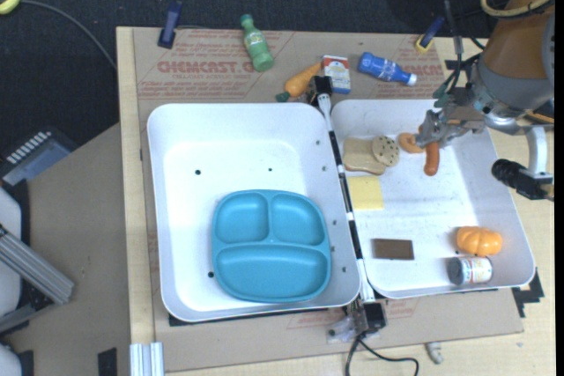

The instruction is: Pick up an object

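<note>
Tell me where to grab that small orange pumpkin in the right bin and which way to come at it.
Probably from straight above, closing across the orange pumpkin at its widest middle. It looks squat and rounded, sitting on the floor of the right bin. A small jar lies close on its near side and the bin wall is close on the right, so spreading the tool along the free left-to-far line seems safest.

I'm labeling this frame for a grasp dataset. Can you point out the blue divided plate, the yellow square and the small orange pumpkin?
blue divided plate [270,244]: camera view, on the ridge where its compartments meet.
yellow square [367,193]: camera view, middle of its flat top.
small orange pumpkin [478,240]: camera view, center of its rounded body.
</note>
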{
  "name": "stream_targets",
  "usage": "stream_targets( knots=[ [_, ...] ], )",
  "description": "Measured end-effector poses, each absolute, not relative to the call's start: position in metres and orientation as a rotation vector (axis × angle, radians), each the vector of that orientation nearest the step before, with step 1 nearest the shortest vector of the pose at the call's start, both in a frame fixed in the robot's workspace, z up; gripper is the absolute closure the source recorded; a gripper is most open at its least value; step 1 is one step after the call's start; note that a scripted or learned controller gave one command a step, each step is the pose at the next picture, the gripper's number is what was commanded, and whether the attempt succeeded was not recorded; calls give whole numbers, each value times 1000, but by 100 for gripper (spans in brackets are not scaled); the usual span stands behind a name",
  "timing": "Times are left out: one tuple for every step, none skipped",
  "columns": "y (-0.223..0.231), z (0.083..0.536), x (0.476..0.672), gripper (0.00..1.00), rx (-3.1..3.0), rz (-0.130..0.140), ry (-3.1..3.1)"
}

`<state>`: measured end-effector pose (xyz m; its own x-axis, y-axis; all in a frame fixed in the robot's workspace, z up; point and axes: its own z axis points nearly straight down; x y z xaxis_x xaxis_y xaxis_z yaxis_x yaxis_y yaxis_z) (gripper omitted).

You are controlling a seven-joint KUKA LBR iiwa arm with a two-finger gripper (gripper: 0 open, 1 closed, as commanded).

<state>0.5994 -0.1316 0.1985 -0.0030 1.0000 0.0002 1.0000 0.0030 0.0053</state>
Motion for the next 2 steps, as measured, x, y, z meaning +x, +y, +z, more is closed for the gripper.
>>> stream_targets(
  knots=[
    [-69, 252, 615, 100, 2217, 3, 2223],
    [-51, 223, 572, 100, 2221, -1, 2222]
  ],
)
